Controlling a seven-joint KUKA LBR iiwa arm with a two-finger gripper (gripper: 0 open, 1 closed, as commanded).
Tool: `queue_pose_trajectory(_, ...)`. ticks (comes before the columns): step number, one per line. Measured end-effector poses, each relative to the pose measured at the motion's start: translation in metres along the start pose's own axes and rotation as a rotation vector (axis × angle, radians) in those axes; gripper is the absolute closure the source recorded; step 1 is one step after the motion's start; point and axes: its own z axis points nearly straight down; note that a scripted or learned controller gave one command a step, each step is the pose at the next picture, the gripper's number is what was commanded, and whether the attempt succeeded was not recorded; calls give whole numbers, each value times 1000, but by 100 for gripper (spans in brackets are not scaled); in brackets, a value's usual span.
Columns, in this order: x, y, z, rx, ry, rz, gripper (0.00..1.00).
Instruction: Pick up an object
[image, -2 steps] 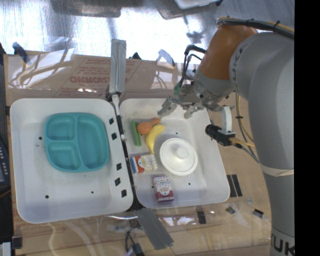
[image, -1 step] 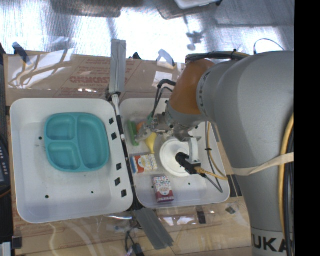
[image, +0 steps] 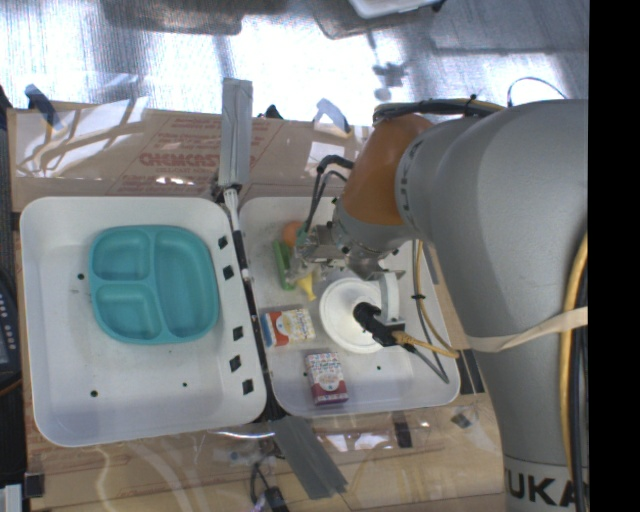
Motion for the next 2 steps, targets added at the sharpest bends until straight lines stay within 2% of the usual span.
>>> queue_pose_trajectory(1,-26,-5,-96,-4,-3,-28,100)
queue_pose_trajectory(2,-23,37,-111,-3,-3,86,100)
